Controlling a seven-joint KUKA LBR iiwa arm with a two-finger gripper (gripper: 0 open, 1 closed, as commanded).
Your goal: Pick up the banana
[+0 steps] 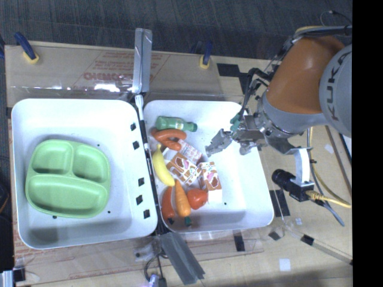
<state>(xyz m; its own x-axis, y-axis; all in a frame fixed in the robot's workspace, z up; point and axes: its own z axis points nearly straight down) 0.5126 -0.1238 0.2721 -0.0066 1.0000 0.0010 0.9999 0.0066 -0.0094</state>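
While the curved yellow banana [160,167] lies untouched by the left wall of the right-hand shallow white bin [254,205], the two-finger gripper [216,143] hovers nearby, fingers spread and empty; approach and grasp remain.

Wooden bench [251,61] (dark carpet [179,5] beyond)

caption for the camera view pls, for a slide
Gripper poised over the right bin, short of the banana lying by its left wall.
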